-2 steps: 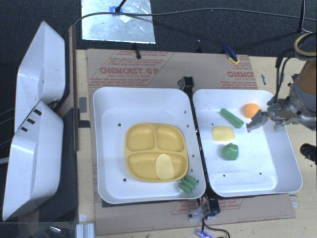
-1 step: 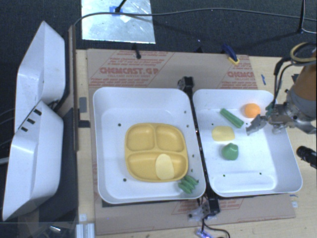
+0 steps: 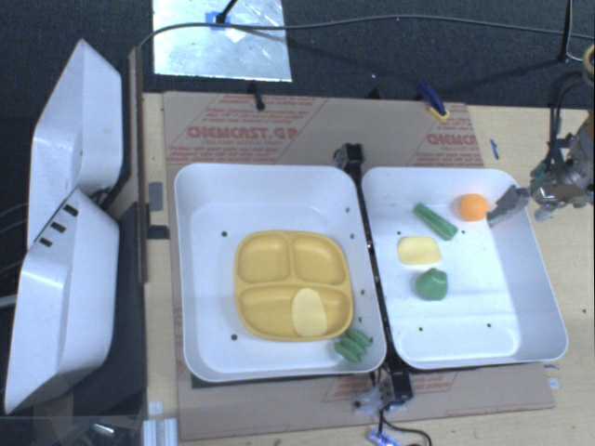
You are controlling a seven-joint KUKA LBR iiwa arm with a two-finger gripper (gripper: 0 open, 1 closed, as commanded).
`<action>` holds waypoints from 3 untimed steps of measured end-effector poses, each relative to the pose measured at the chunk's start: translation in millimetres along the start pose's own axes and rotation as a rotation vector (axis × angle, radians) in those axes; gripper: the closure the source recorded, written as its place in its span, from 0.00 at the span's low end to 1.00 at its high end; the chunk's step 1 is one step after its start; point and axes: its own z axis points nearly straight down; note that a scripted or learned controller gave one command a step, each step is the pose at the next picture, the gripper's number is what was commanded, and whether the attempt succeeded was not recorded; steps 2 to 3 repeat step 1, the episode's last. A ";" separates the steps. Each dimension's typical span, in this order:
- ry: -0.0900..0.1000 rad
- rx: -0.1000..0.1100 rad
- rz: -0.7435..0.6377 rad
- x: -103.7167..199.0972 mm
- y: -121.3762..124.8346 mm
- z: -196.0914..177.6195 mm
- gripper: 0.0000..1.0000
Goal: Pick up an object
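Orange ball (image 3: 473, 206) lies in the right bin (image 3: 521, 328), far right part, just left of the gripper (image 3: 509, 206) at the rim. Cannot tell how the jaws stand; nothing seen between them. Ball judged light, smooth, prone to roll: grip across its middle. Green stick (image 3: 434, 221), yellow piece (image 3: 418, 250) lie nearby.

One fixed camera looks down from above the bench at a slant, set far enough back to take in both white bins whole. The left bin (image 3: 200, 277) sits near the middle of the picture, with the right bin (image 3: 530, 295) just beside it toward the right edge. Beyond the left bin, dark floor and a silver sheet (image 3: 220, 26) fill the top.
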 end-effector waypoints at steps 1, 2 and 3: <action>0.005 0.016 0.082 -17.3 12.3 147.8 0.00; 0.005 0.016 0.082 -17.3 12.3 147.8 0.00; 0.005 0.016 0.082 -17.3 12.3 147.8 0.00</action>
